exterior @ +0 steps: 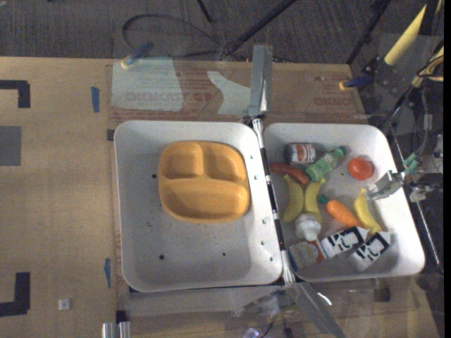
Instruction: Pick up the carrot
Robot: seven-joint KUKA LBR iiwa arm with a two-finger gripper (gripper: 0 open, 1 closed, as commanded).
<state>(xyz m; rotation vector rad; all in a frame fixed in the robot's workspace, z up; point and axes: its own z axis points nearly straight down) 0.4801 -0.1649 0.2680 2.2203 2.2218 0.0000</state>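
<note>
I am at the approach step: nothing is lifted yet. The carrot (342,213) lies in the right bin (399,141), a little toward the near edge of the surface and right of that bin's middle, pointing slantwise. My pincer (388,184) hangs over the right bin's right rim, near the surface's right edge, and I cannot tell how it is set from this slanted look. It sits apart from the carrot, with a banana (367,211) lying between the two.

The carrot is crowded. That banana lies just beside its right end, two small cartons (356,243) sit just beside it on the near side, and a second banana (312,201) with a white-capped bottle (306,225) lies close on its left. A red lid (360,167) and a green bottle (325,163) rest farther toward the far edge, well apart from it.

The left bin (134,210) carries an orange tray (204,181) and plays no part here.

Next, I judge the arm must travel leftward and toward the near edge until it stands over the carrot's middle, turn so the grip crosses its short width, then descend. The risk I see is nudging the right banana or catching a carton instead.
</note>
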